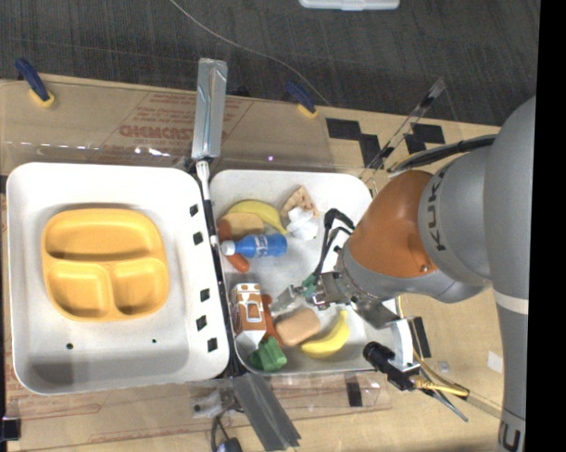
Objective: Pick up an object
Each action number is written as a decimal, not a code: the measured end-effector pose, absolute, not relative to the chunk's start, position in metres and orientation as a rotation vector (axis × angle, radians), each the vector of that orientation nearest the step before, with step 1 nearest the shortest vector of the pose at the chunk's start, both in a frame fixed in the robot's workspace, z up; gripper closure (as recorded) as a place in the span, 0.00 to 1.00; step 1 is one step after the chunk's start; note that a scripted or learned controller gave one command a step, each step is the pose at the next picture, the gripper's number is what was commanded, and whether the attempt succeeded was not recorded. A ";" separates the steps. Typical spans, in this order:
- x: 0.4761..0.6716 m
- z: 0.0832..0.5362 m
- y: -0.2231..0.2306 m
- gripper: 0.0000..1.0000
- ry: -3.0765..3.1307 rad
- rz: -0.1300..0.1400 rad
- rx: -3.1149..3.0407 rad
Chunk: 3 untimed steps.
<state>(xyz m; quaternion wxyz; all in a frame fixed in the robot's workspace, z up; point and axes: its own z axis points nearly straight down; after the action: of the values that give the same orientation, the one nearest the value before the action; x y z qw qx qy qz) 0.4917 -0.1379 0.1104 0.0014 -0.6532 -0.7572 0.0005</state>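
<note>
Starting at the left, a white bin (22, 258) sits on the desk (484, 315) and holds a yellow tray (104, 261) with three compartments, lying flat near the bin's upper middle. A black divider strip (207, 264) runs between this bin and the right bin (257, 184), whose contents are crowded together. Near its top lie a yellow banana (253, 213) and, just right of it, a small tan and white item (300, 212). Below the banana a blue bottle (259, 246) with a white and orange end lies on its side, pointing left. Lower, against the bin's left wall, stands a small orange box (250, 306), with a green piece (269, 357) below it near the bottom wall. Right of the box a tan block (298, 326) touches a second banana (327, 339) that curves along the bottom. The gripper (310, 290) hangs low over the middle of this bin, just above the tan block and the second banana; whether it is wide or narrow cannot be told, and nothing is seen held in it. The grey arm (468, 227) with its orange band (399, 229) reaches in from the right, covering the bin's right side.
</note>
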 end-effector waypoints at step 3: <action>0.503 0.093 -0.117 0.00 -2.488 0.007 -1.930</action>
<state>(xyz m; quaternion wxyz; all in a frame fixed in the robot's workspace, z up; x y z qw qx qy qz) 0.5025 -0.1171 0.0935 -0.0036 -0.6128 -0.7902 0.0021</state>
